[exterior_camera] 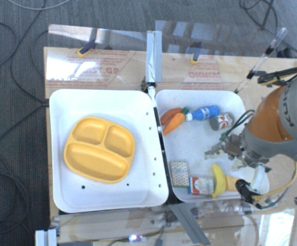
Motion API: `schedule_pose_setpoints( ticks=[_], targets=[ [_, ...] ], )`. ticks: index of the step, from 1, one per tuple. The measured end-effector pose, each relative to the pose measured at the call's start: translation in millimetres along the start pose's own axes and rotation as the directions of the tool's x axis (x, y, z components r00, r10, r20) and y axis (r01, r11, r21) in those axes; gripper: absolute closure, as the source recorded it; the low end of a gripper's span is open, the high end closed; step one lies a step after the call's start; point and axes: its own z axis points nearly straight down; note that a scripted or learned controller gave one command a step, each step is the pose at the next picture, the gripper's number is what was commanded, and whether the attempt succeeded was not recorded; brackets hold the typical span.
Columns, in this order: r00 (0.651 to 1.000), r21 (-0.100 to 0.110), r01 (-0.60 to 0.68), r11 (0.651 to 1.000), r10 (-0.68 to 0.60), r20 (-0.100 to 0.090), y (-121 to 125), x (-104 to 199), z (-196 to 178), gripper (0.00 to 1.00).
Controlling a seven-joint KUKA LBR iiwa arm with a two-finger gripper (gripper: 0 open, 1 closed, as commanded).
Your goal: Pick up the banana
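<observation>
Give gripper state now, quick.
Gripper: cannot be told; it sits just above the curved yellow banana in the right white bin, nothing seen gripped.

The arm (276, 124) enters from the right, its orange band above a grey wrist, bent downward over the right bin's lower right part. The gripper (224, 148) points left from the wrist, low over the floor, nothing visibly between it.
</observation>
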Motion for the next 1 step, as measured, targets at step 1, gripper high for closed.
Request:
schedule_pose_setpoints(
  ticks=[1],
  targets=[
    [1.0, 0.014, -0.002, 1.0, 0.002, -0.014, 8.0, -17.4, 9.1, 0.0]
  ],
)
